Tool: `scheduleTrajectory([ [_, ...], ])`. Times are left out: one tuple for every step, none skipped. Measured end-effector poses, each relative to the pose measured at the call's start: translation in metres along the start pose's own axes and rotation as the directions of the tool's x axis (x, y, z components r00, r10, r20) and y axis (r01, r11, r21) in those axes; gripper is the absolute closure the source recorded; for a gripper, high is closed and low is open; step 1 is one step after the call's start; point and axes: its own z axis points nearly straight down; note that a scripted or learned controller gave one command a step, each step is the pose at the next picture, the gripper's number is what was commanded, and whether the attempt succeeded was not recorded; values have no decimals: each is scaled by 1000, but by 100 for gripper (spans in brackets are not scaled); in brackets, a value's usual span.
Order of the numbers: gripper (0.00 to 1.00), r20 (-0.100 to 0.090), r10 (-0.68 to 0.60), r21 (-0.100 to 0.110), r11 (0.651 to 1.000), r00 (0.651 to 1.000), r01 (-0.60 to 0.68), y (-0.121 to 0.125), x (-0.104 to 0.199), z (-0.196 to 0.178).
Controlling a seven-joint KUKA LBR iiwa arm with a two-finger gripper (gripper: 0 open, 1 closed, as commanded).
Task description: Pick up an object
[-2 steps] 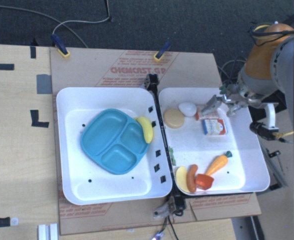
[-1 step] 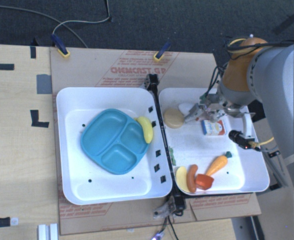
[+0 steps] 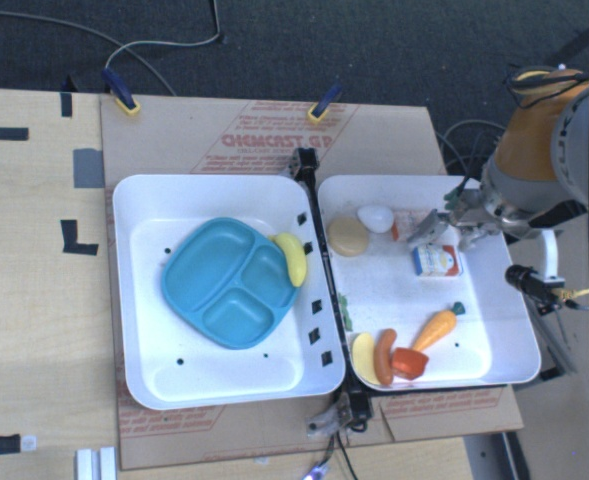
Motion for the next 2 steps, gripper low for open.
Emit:
scheduleTrajectory([
  [0,-2,1,3,1000,1000,-1,-70,-7,29],
  [0,-1,0,-2,1000,1000,0,-117,2,58],
])
